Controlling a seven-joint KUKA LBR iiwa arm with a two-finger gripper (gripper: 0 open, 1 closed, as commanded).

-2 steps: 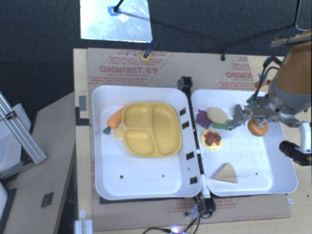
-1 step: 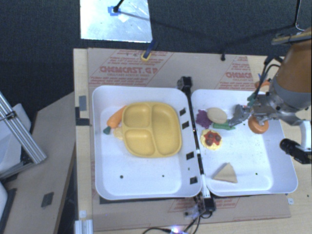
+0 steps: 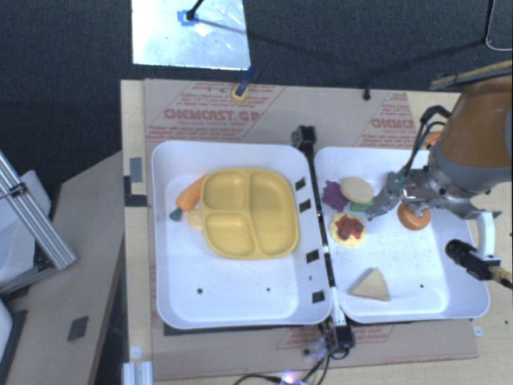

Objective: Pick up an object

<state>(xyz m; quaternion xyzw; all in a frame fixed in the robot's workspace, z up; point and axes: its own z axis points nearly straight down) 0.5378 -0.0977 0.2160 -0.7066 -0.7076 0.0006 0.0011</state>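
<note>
The nearest candidate is the pale bread roll [image 3: 357, 188], lying in the right bin [image 3: 449, 295] near its far-left corner, its long axis running roughly along the bin's far edge. A purple grape cluster [image 3: 333, 194] touches its left side, and a small pizza toy [image 3: 349, 228] lies just nearer the front. The claw [image 3: 388, 197] sits just to the roll's right, tips low over a green piece [image 3: 358, 207] at the roll's near edge; whether they are apart or together I cannot tell. An orange fruit [image 3: 414, 216] rests beside the wrist, and a wedge [image 3: 371, 285] lies toward the front edge.
</note>
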